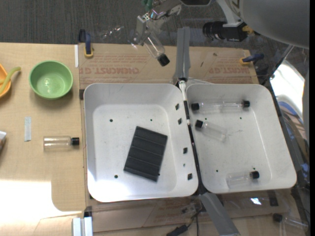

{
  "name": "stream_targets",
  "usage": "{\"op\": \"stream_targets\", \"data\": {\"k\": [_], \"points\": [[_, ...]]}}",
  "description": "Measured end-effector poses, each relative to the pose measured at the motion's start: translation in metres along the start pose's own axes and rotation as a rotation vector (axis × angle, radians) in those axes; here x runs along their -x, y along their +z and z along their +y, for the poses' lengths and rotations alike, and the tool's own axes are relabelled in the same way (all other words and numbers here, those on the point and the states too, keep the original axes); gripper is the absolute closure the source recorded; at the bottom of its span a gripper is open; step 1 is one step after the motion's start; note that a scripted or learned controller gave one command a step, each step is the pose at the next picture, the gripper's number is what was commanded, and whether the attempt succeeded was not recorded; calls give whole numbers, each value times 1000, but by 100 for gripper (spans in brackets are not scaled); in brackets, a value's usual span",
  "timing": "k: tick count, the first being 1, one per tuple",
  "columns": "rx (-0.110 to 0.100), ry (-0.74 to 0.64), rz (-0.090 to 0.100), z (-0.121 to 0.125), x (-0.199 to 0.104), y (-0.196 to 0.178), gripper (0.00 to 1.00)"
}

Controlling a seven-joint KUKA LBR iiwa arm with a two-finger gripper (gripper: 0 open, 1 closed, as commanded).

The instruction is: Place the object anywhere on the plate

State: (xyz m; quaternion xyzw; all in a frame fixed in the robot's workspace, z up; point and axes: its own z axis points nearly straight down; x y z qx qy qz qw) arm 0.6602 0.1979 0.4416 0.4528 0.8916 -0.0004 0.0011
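Black plate [145,153] in left bin [98,132], vial [154,48] in end effector [144,29]

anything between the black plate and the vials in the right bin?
Camera view: only bare bin floor and the two bins' adjoining walls between the black plate and the nearest vial.

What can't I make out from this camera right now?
- Gripper: its top is cut off by the upper edge, and it is too small to tell whether it holds the raised vial.
- Arm: a blurred grey mass, cut off at the top right corner.
- Bottom vial in the right bin: its clear body fades into the white.
- Orange item: cut off by the left edge.
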Motion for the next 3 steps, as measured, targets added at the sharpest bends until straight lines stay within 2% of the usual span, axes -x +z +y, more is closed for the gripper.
{"op": "stream_targets", "data": {"k": [1,2,3], "points": [[1,-108,0,10,-14,-1,100],[-1,-552,2,-7,-6,0,100],[1,-665,1,8,-31,0,100]]}}
